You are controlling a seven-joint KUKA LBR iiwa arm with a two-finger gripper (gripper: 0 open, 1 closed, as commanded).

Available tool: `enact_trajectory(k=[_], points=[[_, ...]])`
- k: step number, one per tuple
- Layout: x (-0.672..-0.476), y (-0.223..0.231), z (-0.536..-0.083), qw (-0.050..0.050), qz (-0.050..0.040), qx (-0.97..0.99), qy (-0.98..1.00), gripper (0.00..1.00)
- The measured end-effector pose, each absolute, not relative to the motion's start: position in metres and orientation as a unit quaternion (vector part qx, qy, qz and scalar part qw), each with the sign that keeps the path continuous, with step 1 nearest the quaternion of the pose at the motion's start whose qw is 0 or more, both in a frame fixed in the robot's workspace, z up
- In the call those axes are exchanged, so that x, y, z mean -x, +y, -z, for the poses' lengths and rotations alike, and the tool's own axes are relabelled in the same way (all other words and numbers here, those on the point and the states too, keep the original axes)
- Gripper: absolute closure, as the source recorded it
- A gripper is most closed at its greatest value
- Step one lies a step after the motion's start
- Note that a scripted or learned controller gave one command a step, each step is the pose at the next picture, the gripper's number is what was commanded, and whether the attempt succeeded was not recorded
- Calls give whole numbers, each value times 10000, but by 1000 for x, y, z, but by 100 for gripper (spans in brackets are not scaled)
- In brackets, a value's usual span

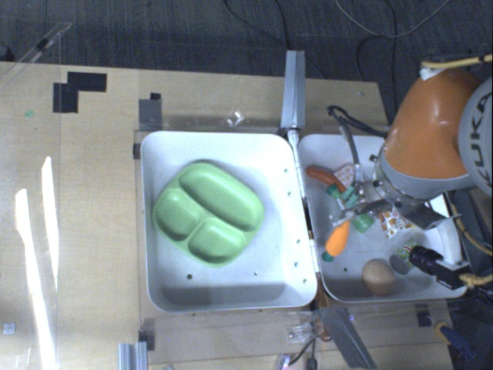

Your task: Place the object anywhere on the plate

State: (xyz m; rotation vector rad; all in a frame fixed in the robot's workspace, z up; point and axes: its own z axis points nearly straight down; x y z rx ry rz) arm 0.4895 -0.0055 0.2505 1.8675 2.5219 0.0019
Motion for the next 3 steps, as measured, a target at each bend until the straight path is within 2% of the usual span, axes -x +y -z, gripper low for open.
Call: enact_trajectory(k=[1, 2, 3], points=[[-488, 100, -195, 1, 0, -5420, 8404, 100], [-487, 172, -180, 1, 0, -4727, 8812, 100], [-488, 172, -181, 1, 0, -4731, 8810, 0]])
